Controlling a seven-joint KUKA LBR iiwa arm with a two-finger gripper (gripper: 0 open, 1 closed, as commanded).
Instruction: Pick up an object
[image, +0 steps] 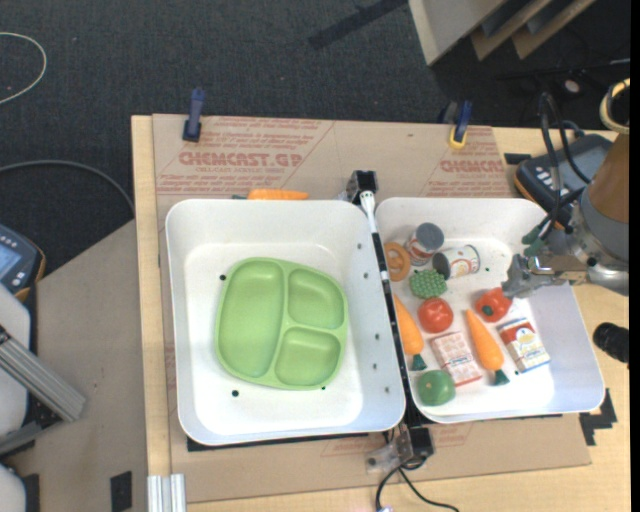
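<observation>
The hand reaches in from the right over the right bin, low above its upper right part. Its fingers are too small and blurred to read, so I cannot tell whether it stands open or closed, and nothing can be seen between them.

Just beside the hand, below and to its left, lies a red pepper, perhaps touching the fingertip, though the view is too coarse to be sure. Further left sits a red tomato, with a green leafy piece above it. An orange carrot lies slantwise below the pepper, between a pink carton and a red-and-white carton. A second carrot lies along the bin's left wall, and a green apple rests near the lower left corner. Toward the top are a pretzel, a small grey-lidded can and a white can on its side.

The left bin holds a green divided plate, well apart from the hand. Both bins rest on the bench.
</observation>
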